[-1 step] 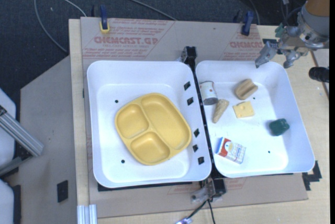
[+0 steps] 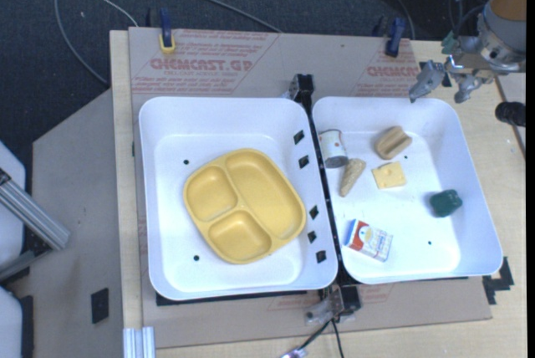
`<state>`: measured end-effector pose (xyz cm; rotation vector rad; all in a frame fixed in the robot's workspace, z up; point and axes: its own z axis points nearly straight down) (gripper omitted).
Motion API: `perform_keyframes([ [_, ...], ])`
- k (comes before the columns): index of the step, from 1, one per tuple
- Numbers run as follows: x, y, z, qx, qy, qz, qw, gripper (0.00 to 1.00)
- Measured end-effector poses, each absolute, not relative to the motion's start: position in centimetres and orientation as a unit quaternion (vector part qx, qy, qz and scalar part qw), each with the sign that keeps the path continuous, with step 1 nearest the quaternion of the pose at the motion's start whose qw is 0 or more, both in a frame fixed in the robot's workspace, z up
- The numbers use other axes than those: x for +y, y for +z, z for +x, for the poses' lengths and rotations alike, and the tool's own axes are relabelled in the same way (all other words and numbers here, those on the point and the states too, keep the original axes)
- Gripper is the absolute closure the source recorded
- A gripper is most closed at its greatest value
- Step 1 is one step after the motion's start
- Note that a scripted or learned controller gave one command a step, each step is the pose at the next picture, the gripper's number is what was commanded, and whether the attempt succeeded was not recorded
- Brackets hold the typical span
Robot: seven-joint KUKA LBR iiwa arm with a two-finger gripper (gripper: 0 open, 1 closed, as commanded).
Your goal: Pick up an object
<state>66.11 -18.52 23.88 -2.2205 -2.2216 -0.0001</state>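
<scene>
At the right bin's (image 2: 468, 149) far corner — tool (image 2: 440, 80) open, arm cut off

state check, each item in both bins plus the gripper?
yellow tray: upright in left bin, compartments bare
can: on its side, right bin
bread roll: lying loose
cheese slice: flat
small box: lying flat
green object: resting loose
gripper: open, holding nothing, above right bin's far edge

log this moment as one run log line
phase: approach | end effector: open, above right bin's far edge, holding nothing | right bin: six small items untouched | left bin: yellow tray
</scene>
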Motion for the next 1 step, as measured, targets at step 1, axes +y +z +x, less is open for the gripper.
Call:
perform_keyframes([
  [1,-19.11,17.86,66.39,-0.707,0.0017,-0.707,0.003,0.00],
])
